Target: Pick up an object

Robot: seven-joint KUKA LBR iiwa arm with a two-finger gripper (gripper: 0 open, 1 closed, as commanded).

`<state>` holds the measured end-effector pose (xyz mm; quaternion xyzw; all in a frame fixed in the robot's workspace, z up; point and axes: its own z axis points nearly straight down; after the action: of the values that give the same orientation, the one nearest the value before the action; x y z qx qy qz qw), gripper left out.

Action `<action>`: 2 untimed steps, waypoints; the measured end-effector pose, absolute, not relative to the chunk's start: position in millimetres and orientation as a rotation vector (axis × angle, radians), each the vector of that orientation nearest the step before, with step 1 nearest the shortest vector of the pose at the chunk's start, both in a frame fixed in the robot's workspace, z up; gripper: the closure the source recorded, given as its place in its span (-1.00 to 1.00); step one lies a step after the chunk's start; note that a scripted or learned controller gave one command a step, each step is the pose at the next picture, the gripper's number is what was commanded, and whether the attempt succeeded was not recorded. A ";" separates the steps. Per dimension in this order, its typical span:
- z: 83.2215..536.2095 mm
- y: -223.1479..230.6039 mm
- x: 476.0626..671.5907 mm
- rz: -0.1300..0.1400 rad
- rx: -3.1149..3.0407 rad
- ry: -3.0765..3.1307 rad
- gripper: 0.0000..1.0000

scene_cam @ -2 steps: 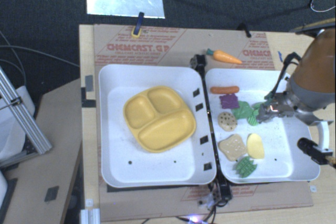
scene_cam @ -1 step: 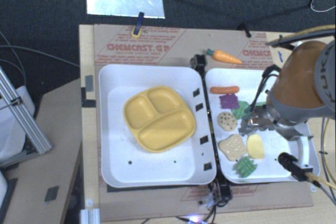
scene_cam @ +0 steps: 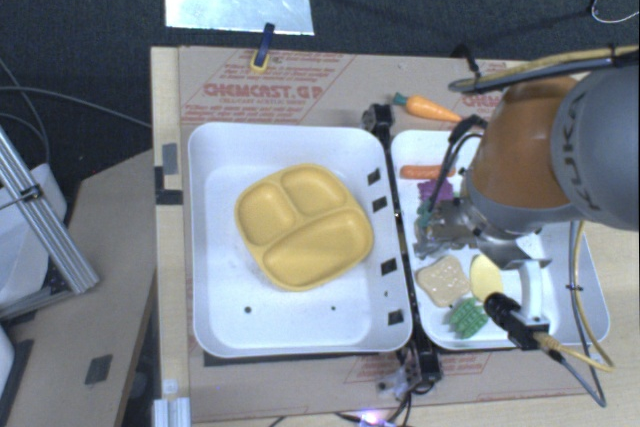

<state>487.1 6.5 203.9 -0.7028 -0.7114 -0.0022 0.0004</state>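
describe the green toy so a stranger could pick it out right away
Look in the right-hand white bin, at its near edge below the grey arm. The green toy lies there, just under a tan toast-like piece and beside a yellow piece; it alone is green and bumpy.

The bench board reads "CHEMCAST GP", apparently; the arm bears "KUKA" lettering.

A divided yellow plastic plate lies in the middle of the left shallow white bin. In the right shallow white bin, a tan toast-shaped piece sits near the front, a green leafy toy just before it, and a pale yellow oval piece to its right. An orange toy carrot rests behind that bin, on the cardboard sheet.
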 end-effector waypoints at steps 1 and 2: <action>265.6 77.4 487.6 -0.013 -2.208 -2.237 1.00; 262.6 72.1 487.0 -0.003 -2.218 -2.226 -1.00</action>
<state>487.0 72.1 262.6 -0.7058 -0.7084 -0.0009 -0.0005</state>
